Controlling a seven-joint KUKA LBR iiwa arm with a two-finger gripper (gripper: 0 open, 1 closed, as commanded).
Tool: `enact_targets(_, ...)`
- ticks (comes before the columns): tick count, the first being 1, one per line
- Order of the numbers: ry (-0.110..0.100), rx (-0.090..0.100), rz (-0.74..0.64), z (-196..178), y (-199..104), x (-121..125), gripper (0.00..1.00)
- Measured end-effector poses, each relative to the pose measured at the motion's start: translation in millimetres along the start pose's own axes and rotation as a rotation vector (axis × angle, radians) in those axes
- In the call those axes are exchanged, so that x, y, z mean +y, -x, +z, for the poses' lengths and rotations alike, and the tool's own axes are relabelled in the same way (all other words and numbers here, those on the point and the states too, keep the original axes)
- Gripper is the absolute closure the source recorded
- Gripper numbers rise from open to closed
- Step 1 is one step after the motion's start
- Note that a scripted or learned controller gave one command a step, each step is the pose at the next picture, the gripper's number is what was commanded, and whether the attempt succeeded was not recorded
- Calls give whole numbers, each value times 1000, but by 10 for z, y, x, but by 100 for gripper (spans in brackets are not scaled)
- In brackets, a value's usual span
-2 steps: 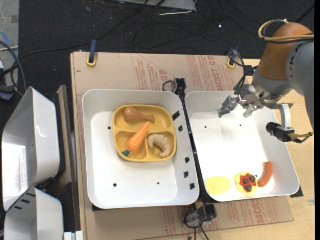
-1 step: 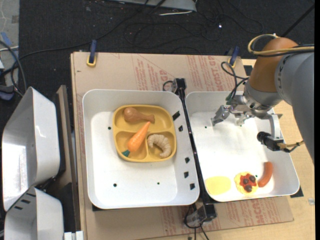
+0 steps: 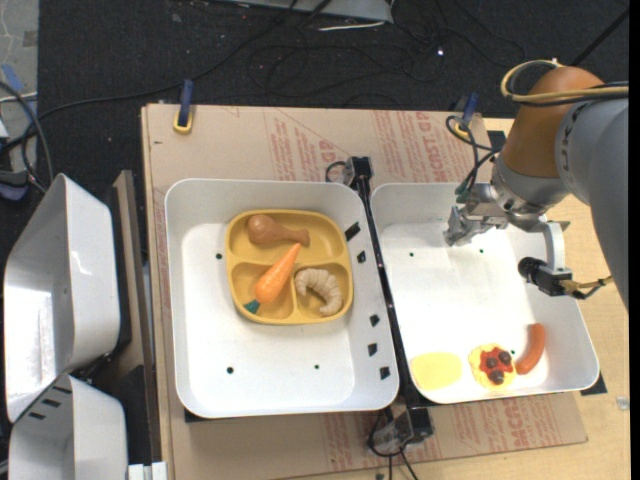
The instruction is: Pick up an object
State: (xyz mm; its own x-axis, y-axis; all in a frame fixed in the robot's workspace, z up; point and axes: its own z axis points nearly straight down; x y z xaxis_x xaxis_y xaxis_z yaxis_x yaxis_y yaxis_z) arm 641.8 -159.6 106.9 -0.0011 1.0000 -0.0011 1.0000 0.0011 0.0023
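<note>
My gripper hangs over the back part of the right bin, below the orange band of the arm. Nothing shows between its fingers. Along the front of that bin lie a flat yellow piece, a small round toy pizza with red and dark toppings and an orange-red sausage. In the left bin stands a yellow divided plate with a brown drumstick, an orange carrot and a pale shrimp.
A black divider with clips runs between the two bins. Cables hang off the arm over the right bin's right side. White tubs stand left of the bench.
</note>
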Motion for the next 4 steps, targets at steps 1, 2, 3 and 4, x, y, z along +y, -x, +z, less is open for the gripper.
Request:
enact_targets(1,4,-1,-1,-441,27,49,100)
enact_targets(2,4,-1,-2,-1082,26,81,100)
enact_targets(3,0,-1,-2,-1043,25,88,100)
enact_targets(4,-3,2,-6,-1013,-430,76,100)
